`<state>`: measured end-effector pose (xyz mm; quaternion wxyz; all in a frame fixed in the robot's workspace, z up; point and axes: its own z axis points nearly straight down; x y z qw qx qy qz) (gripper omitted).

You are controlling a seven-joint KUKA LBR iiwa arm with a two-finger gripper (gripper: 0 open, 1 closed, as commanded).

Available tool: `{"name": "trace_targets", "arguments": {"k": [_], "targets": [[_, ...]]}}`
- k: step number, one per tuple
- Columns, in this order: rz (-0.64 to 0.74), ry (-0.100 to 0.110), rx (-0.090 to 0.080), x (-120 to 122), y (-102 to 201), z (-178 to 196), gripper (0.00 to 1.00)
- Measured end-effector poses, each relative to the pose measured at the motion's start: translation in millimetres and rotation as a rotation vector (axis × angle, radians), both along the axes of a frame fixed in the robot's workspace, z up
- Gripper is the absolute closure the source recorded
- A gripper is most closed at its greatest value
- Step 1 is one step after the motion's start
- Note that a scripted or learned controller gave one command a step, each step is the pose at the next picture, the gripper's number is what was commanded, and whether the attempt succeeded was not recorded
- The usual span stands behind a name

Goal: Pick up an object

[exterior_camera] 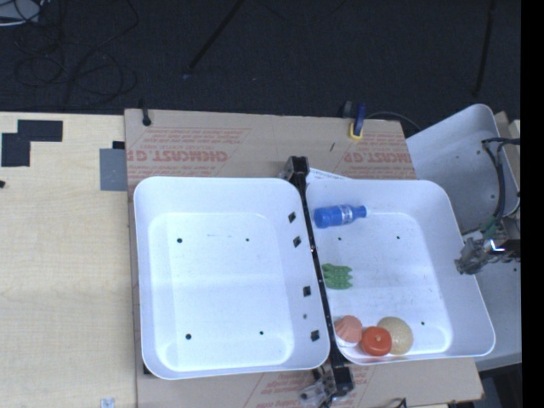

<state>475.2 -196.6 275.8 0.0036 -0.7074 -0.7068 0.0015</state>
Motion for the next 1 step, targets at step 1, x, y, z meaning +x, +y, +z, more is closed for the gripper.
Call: {"name": "trace_targets", "arguments": {"k": [1], "targets": [[-0.001, -0.006, -0.004, 0.6, -17.4, 19.3, 1.0]]}}
